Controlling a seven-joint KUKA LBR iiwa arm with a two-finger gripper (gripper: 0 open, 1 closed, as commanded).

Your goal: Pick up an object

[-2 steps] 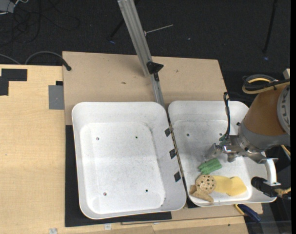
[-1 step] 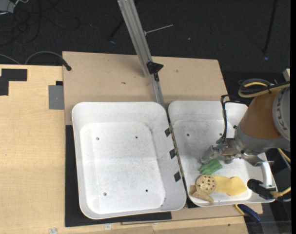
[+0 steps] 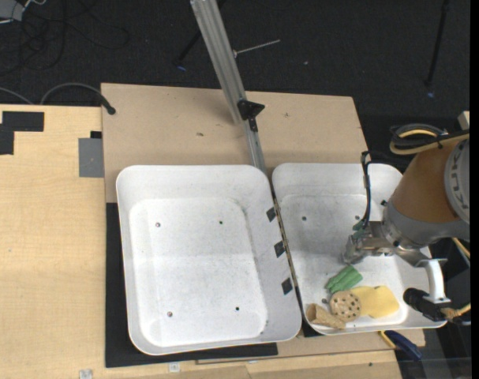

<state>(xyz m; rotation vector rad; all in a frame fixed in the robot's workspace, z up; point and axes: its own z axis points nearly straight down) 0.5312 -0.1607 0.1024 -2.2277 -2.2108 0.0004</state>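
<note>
My gripper (image 3: 355, 253) is low in the right bin (image 3: 318, 196), reaching in from the right under the orange-banded wrist. Just below its tip lies a green object (image 3: 344, 279). Further toward the bin's front edge sit a round tan disc with dark dots (image 3: 344, 303), a yellow piece (image 3: 379, 301) and a small tan scrap (image 3: 326, 317). Nothing can be seen between the fingers from this angle.
The left bin (image 3: 144, 188) stands alongside, joined by a divider with black clips (image 3: 278, 247). A metal rail (image 3: 223, 61) slants up from the bench's back. Yellow and black cables (image 3: 413, 136) hang near the arm at the right.
</note>
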